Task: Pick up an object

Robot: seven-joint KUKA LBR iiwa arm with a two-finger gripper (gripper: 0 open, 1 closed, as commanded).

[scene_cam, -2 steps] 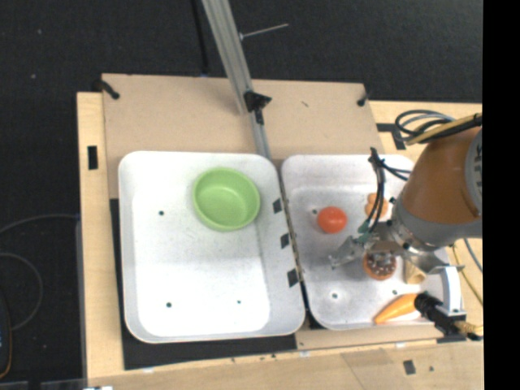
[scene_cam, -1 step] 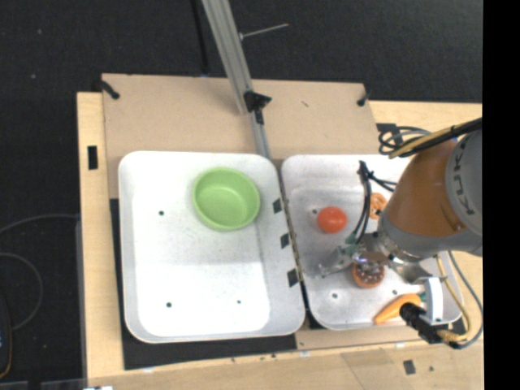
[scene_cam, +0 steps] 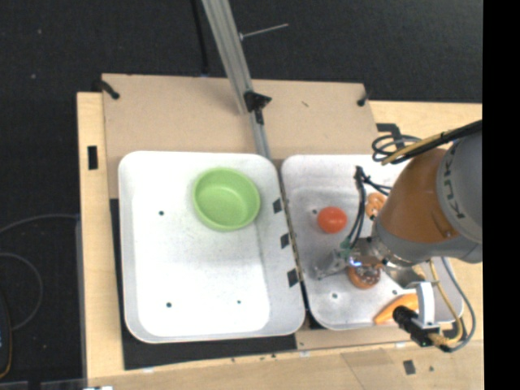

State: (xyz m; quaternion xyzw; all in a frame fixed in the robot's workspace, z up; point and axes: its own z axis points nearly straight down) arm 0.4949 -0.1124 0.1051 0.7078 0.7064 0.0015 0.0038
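A grey-and-orange robot arm (scene_cam: pixel 422 210) reaches low into the right bin (scene_cam: pixel 313 177), its gripper (scene_cam: pixel 357 265) hanging over the near half of that bin, just above a small brownish-orange object (scene_cam: pixel 365 277) that is partly hidden beneath it. Whether the gripper has closed on anything cannot be told from this angle. A red-orange ball (scene_cam: pixel 331 218) sits near the middle of the same bin, apart from the gripper, and an orange piece (scene_cam: pixel 396 307) lies by the bin's near right corner. A green bowl (scene_cam: pixel 227 199) rests toward the far edge of the left bin (scene_cam: pixel 162 299). The risk here is a glancing contact: the small object could skid away and leave the grasp empty.
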